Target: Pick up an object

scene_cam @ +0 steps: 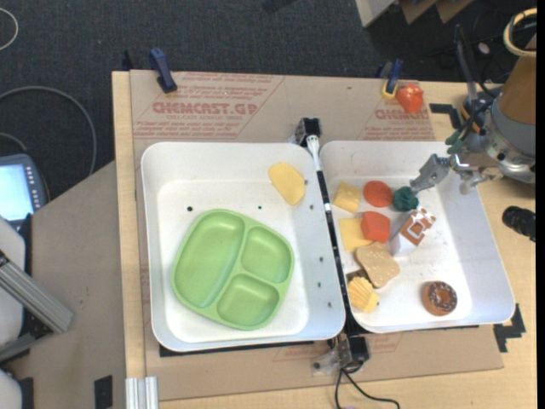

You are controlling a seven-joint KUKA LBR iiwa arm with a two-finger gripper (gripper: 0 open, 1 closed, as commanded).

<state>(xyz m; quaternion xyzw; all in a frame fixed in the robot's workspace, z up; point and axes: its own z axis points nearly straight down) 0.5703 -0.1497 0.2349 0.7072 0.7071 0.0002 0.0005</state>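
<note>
gripper (423,177) above right bin (485,254), near green toy (404,198)

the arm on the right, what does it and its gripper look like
The arm has a rounded grey body with an orange band above the wrist. Dark cables run along it. The gripper is bare grey metal, slim and angular, with small green fittings near its base.

Two white bins (162,254), one green divided plate (234,268), and nine small toy food pieces (375,226).
</note>
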